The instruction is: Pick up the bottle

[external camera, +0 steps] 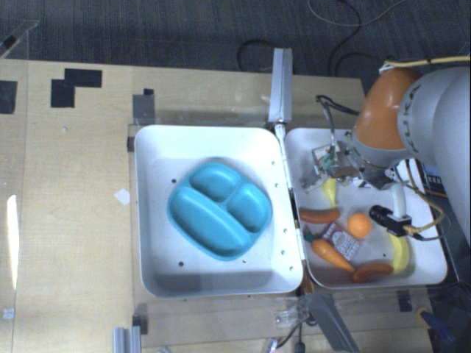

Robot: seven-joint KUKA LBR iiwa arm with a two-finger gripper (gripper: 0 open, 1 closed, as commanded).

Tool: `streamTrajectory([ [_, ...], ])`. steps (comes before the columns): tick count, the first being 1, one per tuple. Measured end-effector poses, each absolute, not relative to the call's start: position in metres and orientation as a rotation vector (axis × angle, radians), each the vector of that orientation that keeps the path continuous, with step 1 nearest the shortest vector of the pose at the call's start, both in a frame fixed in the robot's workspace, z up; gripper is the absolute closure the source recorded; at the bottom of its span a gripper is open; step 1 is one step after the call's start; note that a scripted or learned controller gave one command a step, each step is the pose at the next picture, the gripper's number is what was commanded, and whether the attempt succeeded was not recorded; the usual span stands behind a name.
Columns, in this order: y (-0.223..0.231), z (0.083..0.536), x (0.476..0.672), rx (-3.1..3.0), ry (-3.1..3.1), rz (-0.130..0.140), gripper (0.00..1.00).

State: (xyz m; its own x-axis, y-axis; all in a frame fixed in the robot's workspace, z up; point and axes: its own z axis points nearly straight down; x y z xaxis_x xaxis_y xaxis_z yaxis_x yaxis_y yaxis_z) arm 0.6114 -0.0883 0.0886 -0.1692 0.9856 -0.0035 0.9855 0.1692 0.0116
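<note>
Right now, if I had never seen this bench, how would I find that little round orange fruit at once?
Look at the right-hand white bin, the one crowded with toy food beside the bin holding the blue divided plate. Near its middle sits the orange, just right of a sausage and above a carrot. It is the one ball-shaped thing there; its neighbours are long.

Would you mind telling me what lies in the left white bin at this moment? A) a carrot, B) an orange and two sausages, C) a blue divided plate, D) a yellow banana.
C, since the blue divided plate lies in the middle of the left bin, while the orange, carrot and other food items lie in the right bin.
</note>
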Motion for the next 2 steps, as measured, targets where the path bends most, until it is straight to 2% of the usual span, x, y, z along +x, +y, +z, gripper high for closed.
streamTrajectory([
  [1,-0.129,0.107,0.652,2.134,2.316,-0.009,0.0],
  [2,-0.098,0.083,0.653,2.892,1.362,-0.112,0.0],
])
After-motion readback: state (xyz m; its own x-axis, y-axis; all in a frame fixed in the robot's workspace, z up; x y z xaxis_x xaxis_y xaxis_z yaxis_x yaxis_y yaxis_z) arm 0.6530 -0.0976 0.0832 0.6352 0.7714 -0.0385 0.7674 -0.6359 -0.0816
